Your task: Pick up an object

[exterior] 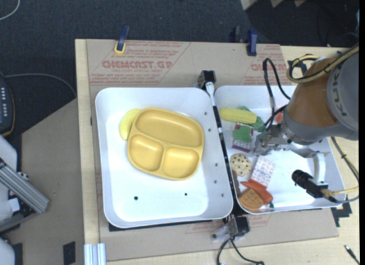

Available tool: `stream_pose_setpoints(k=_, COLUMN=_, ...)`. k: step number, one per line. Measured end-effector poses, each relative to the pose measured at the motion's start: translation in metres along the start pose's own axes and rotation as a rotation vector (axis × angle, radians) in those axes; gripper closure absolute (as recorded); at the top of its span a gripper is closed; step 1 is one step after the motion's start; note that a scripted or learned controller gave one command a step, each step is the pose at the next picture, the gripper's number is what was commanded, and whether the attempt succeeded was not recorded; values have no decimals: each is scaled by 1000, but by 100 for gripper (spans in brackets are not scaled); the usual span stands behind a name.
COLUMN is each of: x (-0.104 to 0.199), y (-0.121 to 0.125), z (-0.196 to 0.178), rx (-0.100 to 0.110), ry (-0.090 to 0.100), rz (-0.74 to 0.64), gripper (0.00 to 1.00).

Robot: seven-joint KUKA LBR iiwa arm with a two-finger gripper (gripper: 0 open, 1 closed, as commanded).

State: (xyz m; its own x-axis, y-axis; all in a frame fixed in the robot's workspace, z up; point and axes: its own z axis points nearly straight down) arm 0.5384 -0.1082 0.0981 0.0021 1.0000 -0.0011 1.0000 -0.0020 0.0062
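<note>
Printed in red on the brown board beyond the gripper, up-left: "CHEMCAST GP"; smaller lines unreadable.

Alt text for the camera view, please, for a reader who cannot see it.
The grey arm's pincer hangs low over the right bin, above toy food: corn, a cookie, a small packet. The left bin holds a yellow divided tray.
</note>
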Motion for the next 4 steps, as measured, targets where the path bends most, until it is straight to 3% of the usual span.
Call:
stream_pose_setpoints(k=2, x=2, y=-1, z=-109, rx=-2, ry=0, rz=-4, gripper=100)
stream_pose_setpoints(k=3, x=2, y=0, z=-128, rx=1, ry=0, rz=-3, gripper=100)
stream_pose_setpoints(k=4, x=57, y=7, z=-137, rx=2, ry=3, rz=-9, gripper=100)
